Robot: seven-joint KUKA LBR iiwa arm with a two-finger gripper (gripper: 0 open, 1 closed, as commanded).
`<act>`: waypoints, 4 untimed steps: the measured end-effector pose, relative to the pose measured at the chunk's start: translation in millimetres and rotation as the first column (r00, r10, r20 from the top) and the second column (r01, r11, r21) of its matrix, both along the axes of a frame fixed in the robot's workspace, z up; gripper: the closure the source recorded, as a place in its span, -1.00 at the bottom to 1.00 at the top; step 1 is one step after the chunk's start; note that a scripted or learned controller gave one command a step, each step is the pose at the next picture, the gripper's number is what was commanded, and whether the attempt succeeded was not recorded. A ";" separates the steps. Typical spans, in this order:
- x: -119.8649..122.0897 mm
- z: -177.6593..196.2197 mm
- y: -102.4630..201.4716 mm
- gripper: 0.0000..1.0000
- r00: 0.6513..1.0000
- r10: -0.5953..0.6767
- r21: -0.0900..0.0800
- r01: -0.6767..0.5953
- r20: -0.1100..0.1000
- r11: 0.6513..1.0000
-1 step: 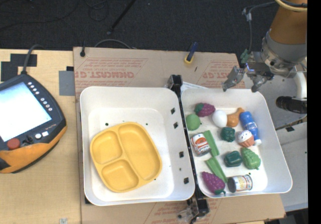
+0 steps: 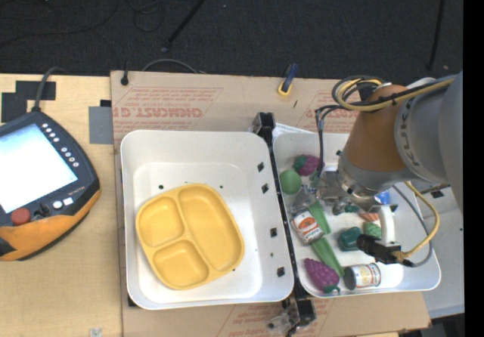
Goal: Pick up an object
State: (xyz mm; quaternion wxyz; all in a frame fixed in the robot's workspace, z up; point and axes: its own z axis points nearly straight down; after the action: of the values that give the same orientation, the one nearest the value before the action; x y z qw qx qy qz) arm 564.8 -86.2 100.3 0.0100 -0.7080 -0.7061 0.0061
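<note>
Camera view, near edge first: purple grapes (image 2: 321,273) at six o'clock in the right bin (image 2: 423,276), green cucumber (image 2: 324,241) running up toward twelve o'clock, its far tip just beneath the end effector (image 2: 327,193); finger opening I cannot tell

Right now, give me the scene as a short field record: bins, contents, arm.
left bin: yellow divided tray
right bin: mixed toy food and small items, including green ball, purple grapes, red-labelled can, small jar
arm: reaching in over the right bin
tool: low over the clutter beside the green ball; grasp unclear
left of bench: teach pendant
</note>
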 end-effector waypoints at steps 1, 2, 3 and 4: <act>5.4 19.3 -5.0 1.00 1.000 -0.009 -0.004 0.009 0.016 1.000; -8.2 130.3 47.9 1.00 1.000 0.009 -0.003 -0.008 0.030 1.000; -57.0 209.6 50.4 1.00 1.000 0.004 -0.005 -0.004 0.027 1.000; -87.9 295.9 109.1 1.00 1.000 0.010 -0.004 -0.010 0.028 1.000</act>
State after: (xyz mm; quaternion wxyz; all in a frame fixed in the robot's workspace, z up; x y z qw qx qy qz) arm 476.9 22.9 396.2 -0.0011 -0.7046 -0.7096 -0.0025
